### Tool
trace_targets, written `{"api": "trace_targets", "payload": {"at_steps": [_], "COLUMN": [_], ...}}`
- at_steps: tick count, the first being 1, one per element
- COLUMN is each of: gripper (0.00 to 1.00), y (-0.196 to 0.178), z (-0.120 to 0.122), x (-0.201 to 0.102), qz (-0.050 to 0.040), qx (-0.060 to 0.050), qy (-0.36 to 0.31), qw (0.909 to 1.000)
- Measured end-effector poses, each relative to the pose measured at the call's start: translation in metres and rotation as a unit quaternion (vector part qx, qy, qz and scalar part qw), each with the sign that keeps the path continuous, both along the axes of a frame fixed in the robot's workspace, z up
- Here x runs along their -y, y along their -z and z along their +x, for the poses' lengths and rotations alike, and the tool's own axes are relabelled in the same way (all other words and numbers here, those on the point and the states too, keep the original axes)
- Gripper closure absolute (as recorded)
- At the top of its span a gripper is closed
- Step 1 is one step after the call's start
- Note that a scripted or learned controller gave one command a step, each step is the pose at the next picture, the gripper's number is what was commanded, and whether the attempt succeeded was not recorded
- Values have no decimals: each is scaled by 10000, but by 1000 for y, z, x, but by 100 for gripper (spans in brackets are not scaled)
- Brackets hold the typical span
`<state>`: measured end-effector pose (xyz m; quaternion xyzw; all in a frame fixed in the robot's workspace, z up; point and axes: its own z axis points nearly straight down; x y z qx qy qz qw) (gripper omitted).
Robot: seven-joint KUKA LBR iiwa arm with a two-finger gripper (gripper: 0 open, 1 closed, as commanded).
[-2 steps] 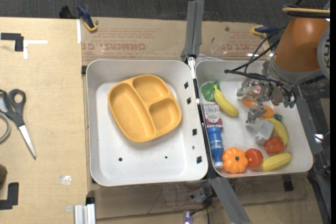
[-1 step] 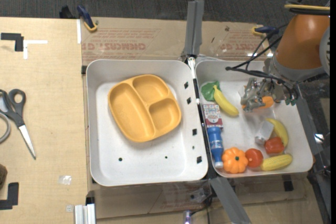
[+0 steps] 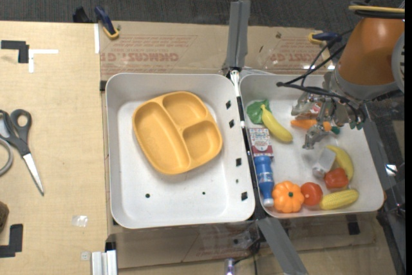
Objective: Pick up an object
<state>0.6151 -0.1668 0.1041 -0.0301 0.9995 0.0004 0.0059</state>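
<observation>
My gripper (image 3: 317,129) hangs over the upper middle of the right bin (image 3: 370,158), under the arm's orange band. An orange carrot-like piece (image 3: 304,123) lies right at the gripper, partly hidden by it; whether it is held is unclear. To the gripper's left are a yellow banana (image 3: 277,127) and a green pepper (image 3: 256,111). A second banana (image 3: 342,160), a red fruit (image 3: 336,178), a tomato (image 3: 311,193), an orange pumpkin (image 3: 288,196) and a yellow corn cob (image 3: 339,199) sit along the bin's near side.
A blue-and-white tube (image 3: 261,161) lies along the right bin's left wall. The left bin (image 3: 122,190) holds a yellow divided plate (image 3: 178,132). Scissors (image 3: 22,145) lie on the wooden bench at far left. Cables trail from the wrist.
</observation>
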Motion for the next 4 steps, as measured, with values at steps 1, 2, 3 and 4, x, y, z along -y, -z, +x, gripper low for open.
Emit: {"api": "trace_targets", "payload": {"at_steps": [1,2,3,4], "gripper": [0,0,0,0], "y": [9,8,9,11], "z": [-66,-65,-66,-50], "x": [-51,-55,-57,-68], "qz": [-52,-89,-65,-4], "qx": [1,4,-9,-28], "qy": [305,422,765,1280], "qw": [9995,9991,9970,9918]}}
